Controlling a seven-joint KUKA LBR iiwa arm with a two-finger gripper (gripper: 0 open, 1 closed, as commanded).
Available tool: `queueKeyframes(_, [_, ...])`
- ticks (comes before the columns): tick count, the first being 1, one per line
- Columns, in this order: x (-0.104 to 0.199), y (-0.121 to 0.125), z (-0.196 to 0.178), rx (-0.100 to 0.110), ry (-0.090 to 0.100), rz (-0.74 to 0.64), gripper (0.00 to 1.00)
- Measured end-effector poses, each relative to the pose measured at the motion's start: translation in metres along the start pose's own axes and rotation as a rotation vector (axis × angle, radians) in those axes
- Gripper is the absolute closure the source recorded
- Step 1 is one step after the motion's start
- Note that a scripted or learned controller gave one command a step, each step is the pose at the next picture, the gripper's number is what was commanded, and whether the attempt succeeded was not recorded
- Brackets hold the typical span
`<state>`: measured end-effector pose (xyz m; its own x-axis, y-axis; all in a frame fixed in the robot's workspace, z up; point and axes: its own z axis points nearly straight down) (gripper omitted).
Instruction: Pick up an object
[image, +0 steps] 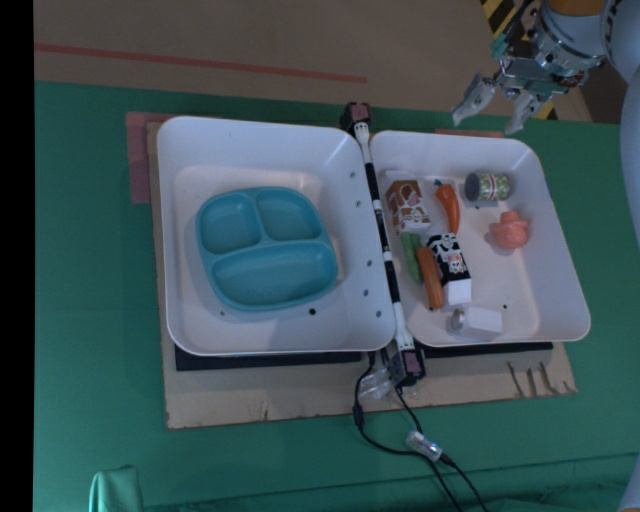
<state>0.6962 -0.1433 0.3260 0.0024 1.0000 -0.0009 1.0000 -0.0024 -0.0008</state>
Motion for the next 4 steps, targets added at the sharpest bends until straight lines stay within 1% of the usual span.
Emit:
queueKeyframes(1, [0.030, 0.005, 0.094, 0.000, -0.001, -0.001, 0.00])
queueKeyframes(2, [-0.011, -0.005, 0.140, 0.011, 0.004, -0.003, 0.00])
queueKeyframes(3, [-0.010, -0.003, 0.128, 0.009, 0.006, -0.002, 1.00])
queueKeyframes(4, [-0.044, -0.001, 0.033, -0.004, -0.003, 0.001, 1.00])
